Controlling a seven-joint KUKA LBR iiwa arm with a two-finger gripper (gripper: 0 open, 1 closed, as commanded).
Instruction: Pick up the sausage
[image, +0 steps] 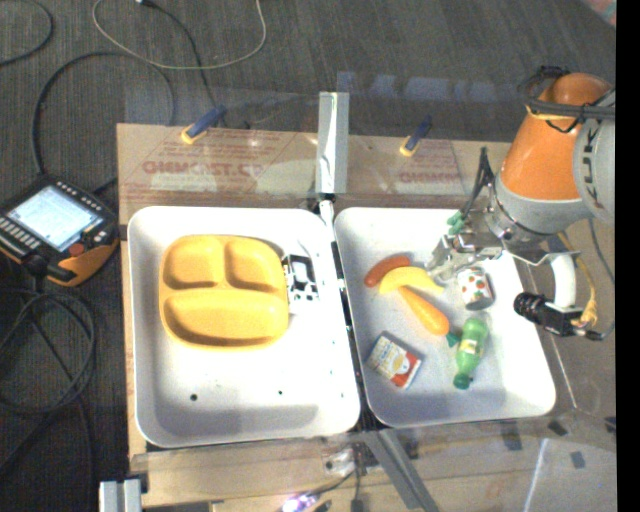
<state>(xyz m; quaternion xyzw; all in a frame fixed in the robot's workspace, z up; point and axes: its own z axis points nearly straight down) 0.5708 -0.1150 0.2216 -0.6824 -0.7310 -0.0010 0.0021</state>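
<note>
Camera view: the red-orange plastic sausage (388, 269) is seen lying in the right white bin (520, 400), touching a yellow banana (410, 292). The gripper (455, 258) hangs just right of the sausage, fingers apparently spread, gripping nothing. Grasp and lift are judged outstanding.

Dark carpet floor (60, 420) w/ loose cables (60, 80).

The gripper (455, 258) is a blurred cluster of metal, its fingers not resolvable against the bin (520, 400). The sausage (386, 270) has its right end covered by the banana (422, 304). The arm (560, 150) is cut off at the right edge; print on the carton (393, 361) is too small to read.
</note>
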